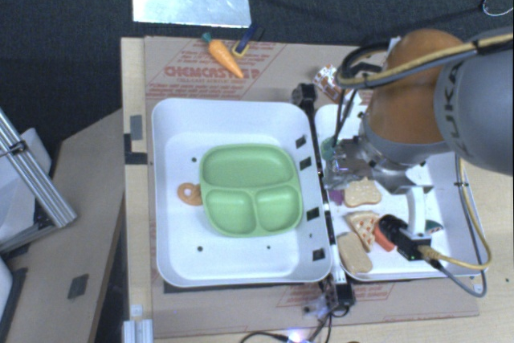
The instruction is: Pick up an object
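Brown cardboard-covered bench [201,72] on dark carpet carries two shallow white bins, left one [173,173] holding a green three-compartment plastic plate [249,189], right one [462,253] with the grey-orange arm's gripper [347,165] low at its far-left, grip state unclear, just beyond the tan toast-shaped toy slice [363,193].

My arm [474,104] comes in from the right, its thick grey link lying across the upper right of the view. The orange band [414,88] bulges just left of that link, above the wrist. Below the band the grey wrist [393,153] narrows and points down and to the left. The gripper [347,165] hangs at its low left end, seen from above as a dark metal cluster; I cannot make out how it is set from here.
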Controlling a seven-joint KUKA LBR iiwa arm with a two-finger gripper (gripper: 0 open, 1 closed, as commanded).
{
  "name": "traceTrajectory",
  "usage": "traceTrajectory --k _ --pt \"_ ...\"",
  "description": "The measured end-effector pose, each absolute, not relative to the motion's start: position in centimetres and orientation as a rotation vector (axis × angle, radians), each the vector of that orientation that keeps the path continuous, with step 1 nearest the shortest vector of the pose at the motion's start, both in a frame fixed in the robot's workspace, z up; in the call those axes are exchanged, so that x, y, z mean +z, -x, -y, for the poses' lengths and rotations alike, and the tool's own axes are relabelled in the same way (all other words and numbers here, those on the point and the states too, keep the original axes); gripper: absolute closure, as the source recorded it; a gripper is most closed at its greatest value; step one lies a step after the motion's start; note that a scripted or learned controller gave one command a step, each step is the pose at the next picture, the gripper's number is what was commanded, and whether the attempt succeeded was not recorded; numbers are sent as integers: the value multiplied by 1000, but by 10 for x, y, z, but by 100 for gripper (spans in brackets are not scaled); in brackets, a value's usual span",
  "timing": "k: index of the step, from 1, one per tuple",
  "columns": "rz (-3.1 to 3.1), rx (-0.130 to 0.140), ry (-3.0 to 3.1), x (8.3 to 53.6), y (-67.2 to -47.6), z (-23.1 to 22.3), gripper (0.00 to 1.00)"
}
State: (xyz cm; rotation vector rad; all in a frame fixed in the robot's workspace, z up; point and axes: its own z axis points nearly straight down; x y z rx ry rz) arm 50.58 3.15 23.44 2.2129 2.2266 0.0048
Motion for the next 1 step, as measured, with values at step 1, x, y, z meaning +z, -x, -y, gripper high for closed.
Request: traceTrajectory --k 1 --pt "-2229 1 -2214 219 -502 -44 100"
